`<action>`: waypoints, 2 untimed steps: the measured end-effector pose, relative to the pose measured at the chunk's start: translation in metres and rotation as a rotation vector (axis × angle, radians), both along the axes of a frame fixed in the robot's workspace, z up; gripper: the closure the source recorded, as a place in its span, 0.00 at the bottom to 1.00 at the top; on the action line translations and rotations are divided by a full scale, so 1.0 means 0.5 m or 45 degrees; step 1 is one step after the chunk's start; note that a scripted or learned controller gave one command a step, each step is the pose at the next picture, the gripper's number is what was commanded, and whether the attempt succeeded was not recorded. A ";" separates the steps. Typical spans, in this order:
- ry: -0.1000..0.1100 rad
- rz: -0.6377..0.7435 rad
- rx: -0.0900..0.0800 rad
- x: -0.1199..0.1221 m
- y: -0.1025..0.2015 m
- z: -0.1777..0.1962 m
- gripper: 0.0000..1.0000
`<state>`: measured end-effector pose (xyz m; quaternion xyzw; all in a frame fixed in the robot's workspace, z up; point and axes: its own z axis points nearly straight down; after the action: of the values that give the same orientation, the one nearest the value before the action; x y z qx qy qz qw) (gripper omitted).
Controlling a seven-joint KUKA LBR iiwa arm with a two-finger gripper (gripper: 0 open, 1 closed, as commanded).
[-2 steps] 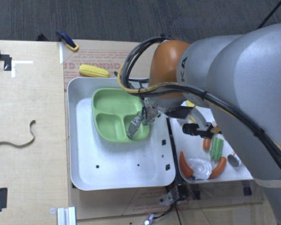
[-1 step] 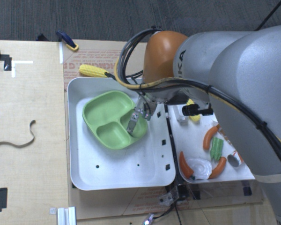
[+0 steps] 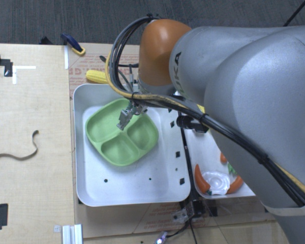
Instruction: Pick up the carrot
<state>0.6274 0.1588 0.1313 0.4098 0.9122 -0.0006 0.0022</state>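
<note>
Carrot [image 3: 199, 179]: an orange piece lay in the right bin [image 3: 213, 145], near its front edge, touching crumpled clear plastic [image 3: 216, 182]; likely light, stiff and smooth, best taken across its middle. Gripper [image 3: 126, 119] hovered over the green divided plate [image 3: 123, 134] in the left bin [image 3: 127, 187], apparently holding nothing; finger state could not be told.

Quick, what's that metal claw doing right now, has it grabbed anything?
Claw: over the green three-compartment plastic plate in the left white bin; whether it grips anything cannot be told.
</note>
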 end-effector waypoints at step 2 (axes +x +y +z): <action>-0.007 -0.050 0.002 -0.205 0.074 -0.075 0.00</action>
<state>0.5248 0.1956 0.0938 0.4275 0.9040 0.0011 0.0043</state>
